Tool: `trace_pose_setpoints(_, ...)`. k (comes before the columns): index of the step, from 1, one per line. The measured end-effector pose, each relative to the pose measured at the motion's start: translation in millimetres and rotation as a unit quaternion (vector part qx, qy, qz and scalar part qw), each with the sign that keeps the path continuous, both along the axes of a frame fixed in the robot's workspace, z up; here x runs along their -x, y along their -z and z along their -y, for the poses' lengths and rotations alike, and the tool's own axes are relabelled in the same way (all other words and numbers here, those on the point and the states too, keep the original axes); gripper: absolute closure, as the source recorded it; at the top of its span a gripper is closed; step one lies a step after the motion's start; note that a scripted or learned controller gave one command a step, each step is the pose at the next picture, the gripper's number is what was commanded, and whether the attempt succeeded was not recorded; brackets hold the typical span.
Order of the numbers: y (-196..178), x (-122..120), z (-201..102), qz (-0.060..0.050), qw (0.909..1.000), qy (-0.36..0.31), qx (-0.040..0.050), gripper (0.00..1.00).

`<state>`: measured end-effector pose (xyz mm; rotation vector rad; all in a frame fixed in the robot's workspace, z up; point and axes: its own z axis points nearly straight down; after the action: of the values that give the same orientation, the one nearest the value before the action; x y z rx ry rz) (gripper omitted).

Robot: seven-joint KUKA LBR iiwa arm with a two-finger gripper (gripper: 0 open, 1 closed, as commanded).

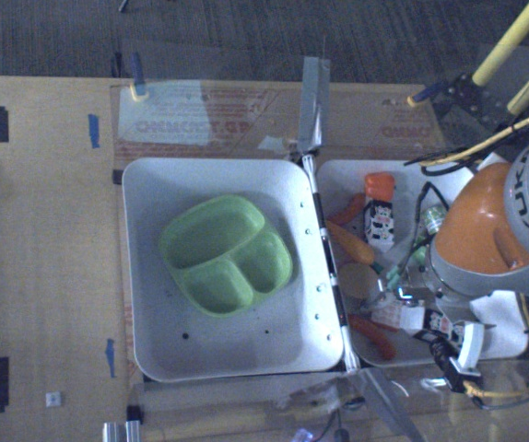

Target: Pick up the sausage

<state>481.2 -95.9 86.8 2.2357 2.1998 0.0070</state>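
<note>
**Arm over the right bin; sausages along its left wall**

Camera view. Two white bins sit side by side on the bench. The left bin (145, 274) holds one green divided plate (226, 254) with three compartments, set near the bin's centre and turned at a slant. Bare white floor surrounds the plate on all sides, with the widest open band at 6 o'clock and a narrower one at 3 o'clock, against the shared divider.

The right bin (343, 175) is crowded. The grey arm with its orange band (475, 221) enters from 3 o'clock and covers most of the bin's right half. The gripper (403, 293) sits low over the bin's middle; whether its fingers are open or closed cannot be told, as clutter and the wrist mask them.

Count in the right bin: three reddish-orange sausage-like pieces. One sausage (372, 335) lies at 6 o'clock of the bin, near the front rim and just beside the divider. A second piece (352, 244) lies at 9 o'clock along the divider. A third piece (346, 213) lies at 10 o'clock. One small bottle with an orange cap (380, 212) stands at 12 o'clock, near the rear wall. Other items under the arm are too obscured to identify.

Free floor in the right bin is limited to the rear left corner.
</note>
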Motion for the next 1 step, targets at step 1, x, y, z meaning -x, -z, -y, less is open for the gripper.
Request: trace_pose_setpoints(1,-1.3,2.0,2.5,-0.003,0.9825,0.186,-0.0006,0.00)
